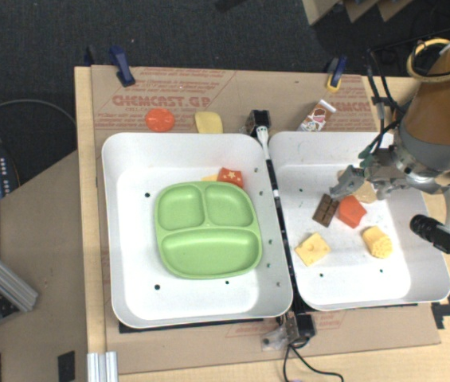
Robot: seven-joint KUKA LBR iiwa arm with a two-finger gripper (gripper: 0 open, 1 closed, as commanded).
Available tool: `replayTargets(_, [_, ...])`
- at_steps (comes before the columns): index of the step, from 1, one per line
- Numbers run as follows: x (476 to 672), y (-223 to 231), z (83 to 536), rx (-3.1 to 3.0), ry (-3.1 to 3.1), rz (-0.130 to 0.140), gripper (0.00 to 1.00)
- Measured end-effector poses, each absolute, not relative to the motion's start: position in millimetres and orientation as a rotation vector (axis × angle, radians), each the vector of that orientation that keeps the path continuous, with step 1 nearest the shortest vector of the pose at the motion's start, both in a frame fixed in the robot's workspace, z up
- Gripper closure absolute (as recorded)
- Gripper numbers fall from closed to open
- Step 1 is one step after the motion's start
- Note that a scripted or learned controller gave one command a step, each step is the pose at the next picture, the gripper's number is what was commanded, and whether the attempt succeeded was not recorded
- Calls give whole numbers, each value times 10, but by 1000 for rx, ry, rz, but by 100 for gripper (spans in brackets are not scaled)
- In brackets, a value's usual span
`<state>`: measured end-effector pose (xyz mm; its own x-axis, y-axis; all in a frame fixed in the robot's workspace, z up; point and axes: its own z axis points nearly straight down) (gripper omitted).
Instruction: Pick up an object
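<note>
In the right bin (416,289) lie a brown chocolate bar (326,210), a red block (353,212), a yellow cheese wedge (313,249) and a yellow corn cob (378,243). My gripper (354,186) hangs low over the bin's middle, just above and behind the red block and the brown bar. Nothing shows held in it. The grey and orange arm comes in from the upper right and hides part of the bin's far right side.
The left bin (125,237) holds a green divided plate (207,229), with a red strawberry piece (230,177) and a yellow bit at its far edge. On the board behind the bins lie an orange item (159,120), a yellow item (208,122) and a small packet (316,117).
</note>
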<state>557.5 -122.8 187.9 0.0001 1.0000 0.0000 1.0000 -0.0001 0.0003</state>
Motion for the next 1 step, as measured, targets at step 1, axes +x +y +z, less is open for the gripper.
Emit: replayTargets(1, [5728,-1426,1013,2211,2210,10,0])
